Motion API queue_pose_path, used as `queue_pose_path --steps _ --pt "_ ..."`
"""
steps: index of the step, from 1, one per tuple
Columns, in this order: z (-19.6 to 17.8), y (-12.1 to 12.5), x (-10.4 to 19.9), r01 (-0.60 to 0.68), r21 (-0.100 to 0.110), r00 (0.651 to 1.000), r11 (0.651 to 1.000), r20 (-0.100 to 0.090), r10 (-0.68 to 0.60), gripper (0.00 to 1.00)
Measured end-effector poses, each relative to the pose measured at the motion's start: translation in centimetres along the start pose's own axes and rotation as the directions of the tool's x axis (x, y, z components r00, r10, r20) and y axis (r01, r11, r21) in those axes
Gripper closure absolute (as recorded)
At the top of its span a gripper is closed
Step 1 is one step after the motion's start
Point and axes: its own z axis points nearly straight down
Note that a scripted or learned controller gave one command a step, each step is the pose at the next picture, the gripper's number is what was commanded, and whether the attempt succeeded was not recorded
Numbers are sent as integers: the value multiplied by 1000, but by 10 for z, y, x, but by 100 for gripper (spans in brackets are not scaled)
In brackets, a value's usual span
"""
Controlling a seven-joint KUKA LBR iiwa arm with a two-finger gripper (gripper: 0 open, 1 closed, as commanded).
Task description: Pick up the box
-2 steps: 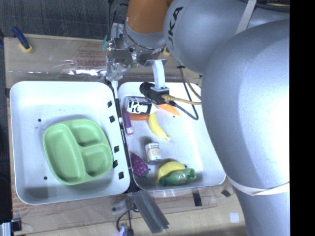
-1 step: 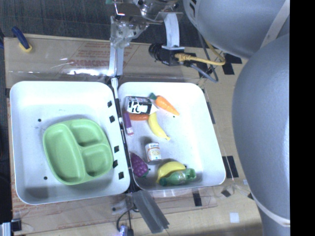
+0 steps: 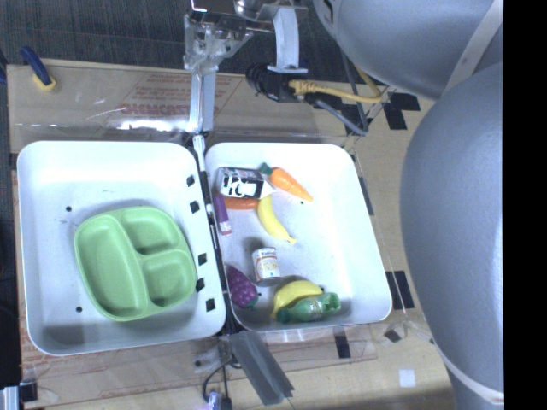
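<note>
The box is small, black and white, and lies at the back left of the right bin, next to a carrot and over a red-orange item. My gripper hangs above the back of the bench, over the seam between the two bins. It is behind the box and apart from it. Nothing shows in its grasp.
The right bin also holds a banana, a purple marker, a small can, purple grapes, a lemon and a green vegetable. A green divided plate lies in the left bin. The arm fills the right side.
</note>
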Motion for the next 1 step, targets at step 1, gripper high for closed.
queue_pose_path --steps 1 --pt "1 -18 29 47 5 999 999 1 -47 100"
